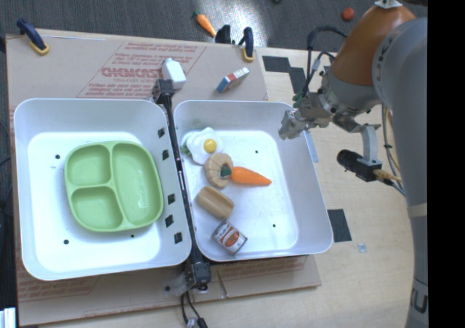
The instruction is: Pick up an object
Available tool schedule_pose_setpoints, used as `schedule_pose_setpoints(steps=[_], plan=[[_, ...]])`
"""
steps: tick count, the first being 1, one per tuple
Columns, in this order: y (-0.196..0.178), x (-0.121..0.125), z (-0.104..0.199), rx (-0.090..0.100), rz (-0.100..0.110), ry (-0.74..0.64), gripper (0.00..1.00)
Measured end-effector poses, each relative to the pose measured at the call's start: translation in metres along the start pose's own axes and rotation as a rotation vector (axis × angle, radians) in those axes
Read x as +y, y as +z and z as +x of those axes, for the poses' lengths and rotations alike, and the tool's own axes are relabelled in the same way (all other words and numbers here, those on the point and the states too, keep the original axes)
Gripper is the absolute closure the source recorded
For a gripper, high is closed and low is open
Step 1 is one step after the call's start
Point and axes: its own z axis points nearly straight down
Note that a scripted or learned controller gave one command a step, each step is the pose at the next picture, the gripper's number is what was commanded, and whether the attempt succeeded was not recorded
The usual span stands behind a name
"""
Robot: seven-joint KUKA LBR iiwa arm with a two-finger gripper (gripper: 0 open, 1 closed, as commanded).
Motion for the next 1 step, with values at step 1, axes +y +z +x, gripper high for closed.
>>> schedule_pose_setpoints(steps=[1], plan=[[-0.0103,0.0007,0.0004,-0.001,-0.001,-0.006,1.00]])
